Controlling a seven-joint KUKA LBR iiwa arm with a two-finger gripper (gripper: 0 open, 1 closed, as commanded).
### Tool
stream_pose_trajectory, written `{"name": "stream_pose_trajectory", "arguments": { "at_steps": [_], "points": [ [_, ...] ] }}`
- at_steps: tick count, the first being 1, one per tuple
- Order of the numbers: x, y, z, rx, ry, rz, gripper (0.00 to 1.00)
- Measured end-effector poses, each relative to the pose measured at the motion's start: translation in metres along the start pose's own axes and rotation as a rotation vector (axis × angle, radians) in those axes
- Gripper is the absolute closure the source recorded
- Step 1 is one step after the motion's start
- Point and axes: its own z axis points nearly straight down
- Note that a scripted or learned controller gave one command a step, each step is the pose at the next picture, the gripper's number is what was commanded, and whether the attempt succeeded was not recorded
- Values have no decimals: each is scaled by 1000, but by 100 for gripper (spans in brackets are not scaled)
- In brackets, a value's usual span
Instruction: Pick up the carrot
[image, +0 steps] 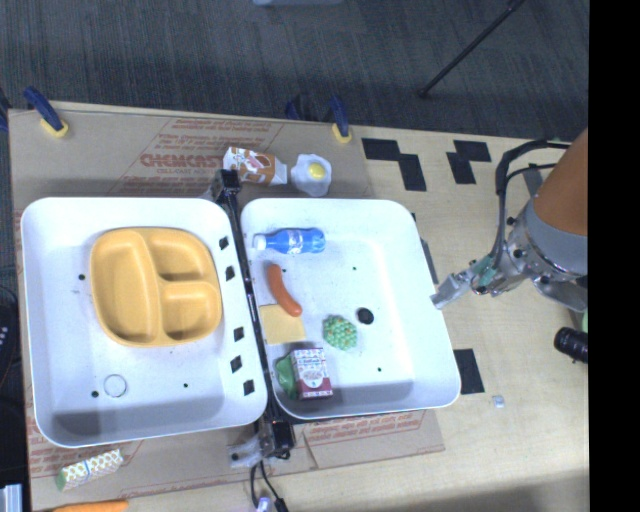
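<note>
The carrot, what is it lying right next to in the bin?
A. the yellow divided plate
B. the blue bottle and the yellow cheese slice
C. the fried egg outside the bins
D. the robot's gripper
B. The carrot lies in the right bin, just below the blue bottle and just above the yellow cheese slice, while the gripper is off past the bin's right edge.
</note>
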Motion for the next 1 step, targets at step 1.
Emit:
{"name": "stream_pose_trajectory", "arguments": {
  "at_steps": [1],
  "points": [
    [4, 1, 6, 0, 0, 152, 100]
  ]
}}
